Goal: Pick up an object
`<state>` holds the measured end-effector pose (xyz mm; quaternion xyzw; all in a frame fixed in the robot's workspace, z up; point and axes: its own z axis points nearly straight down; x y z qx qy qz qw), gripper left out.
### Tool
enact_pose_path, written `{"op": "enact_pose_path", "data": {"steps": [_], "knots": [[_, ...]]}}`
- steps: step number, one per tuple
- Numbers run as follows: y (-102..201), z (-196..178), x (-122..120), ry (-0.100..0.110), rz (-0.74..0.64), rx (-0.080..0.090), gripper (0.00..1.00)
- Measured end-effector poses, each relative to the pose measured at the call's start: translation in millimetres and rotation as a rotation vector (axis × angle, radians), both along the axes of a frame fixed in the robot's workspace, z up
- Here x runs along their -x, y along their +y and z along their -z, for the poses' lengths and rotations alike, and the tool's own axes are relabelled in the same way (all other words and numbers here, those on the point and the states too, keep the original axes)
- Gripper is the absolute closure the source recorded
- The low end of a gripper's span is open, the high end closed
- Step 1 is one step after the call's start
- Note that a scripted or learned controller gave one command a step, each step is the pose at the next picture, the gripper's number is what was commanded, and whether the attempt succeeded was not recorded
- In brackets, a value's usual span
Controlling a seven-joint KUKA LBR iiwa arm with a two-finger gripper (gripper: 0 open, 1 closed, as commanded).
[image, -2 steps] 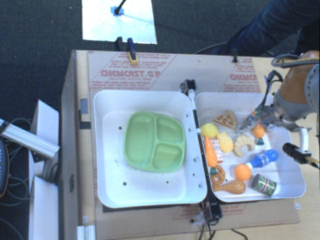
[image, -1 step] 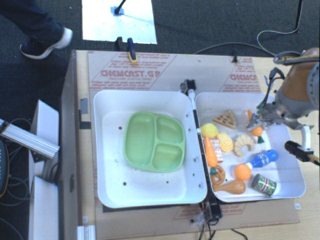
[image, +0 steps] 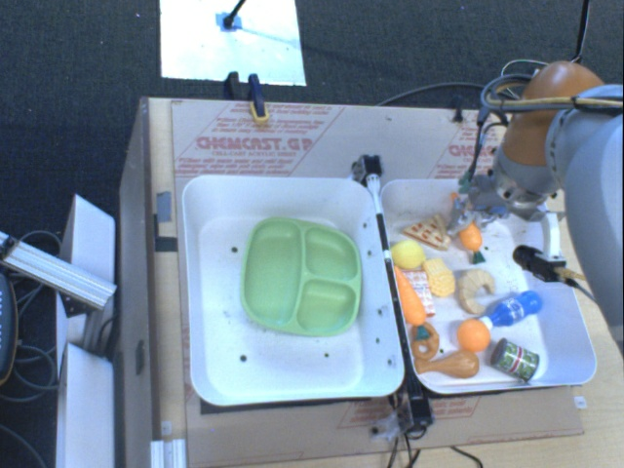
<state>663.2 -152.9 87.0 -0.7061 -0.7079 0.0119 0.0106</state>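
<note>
We see one arm (image: 585,154) entering from the right edge of the camera view, its broad grey link filling the upper right corner and sloping down and to the left. Above the wrist sits the orange band (image: 541,105), rounded and facing us, with a loop of cables arching over its top. Below the band the wrist narrows into a darker metal section that points downward. The hand (image: 475,220) hangs at the end of it, low over the far part of the right-hand bin; we cannot make out how its fingers are set.
</note>
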Motion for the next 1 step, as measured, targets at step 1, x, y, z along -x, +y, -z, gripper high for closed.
{"op": "enact_pose_path", "data": {"steps": [1], "knots": [[58.1, -65.7, -6.7, -0.037, -0.003, -0.002, 1.00]]}}
